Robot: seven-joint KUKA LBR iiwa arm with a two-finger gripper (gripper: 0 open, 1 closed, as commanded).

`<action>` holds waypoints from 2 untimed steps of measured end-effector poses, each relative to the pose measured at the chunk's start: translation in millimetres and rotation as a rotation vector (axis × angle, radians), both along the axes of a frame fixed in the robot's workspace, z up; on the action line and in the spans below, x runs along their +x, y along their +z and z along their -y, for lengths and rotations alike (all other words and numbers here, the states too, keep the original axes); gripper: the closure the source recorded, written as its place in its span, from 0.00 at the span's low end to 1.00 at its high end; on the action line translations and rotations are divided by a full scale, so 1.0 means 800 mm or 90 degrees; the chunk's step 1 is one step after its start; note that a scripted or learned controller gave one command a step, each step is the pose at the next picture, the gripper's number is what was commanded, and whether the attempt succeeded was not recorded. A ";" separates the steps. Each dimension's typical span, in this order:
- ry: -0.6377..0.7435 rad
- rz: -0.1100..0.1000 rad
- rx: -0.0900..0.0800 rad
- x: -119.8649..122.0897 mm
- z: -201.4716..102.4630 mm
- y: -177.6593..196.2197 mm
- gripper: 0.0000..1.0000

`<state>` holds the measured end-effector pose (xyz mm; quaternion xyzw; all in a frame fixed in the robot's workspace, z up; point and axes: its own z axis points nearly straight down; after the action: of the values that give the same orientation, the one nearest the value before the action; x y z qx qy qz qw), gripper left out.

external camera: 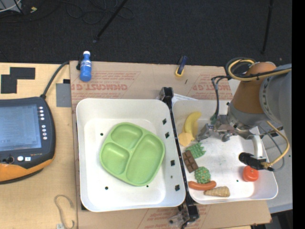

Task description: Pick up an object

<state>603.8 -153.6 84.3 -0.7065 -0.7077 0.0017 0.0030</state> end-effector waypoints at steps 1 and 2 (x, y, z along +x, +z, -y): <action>-0.002 0.002 0.000 0.001 0.002 0.017 1.00; -0.005 0.005 -0.001 -0.001 0.007 0.070 1.00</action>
<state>603.1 -158.9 139.9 -0.7092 -0.7050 -0.0002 -0.0004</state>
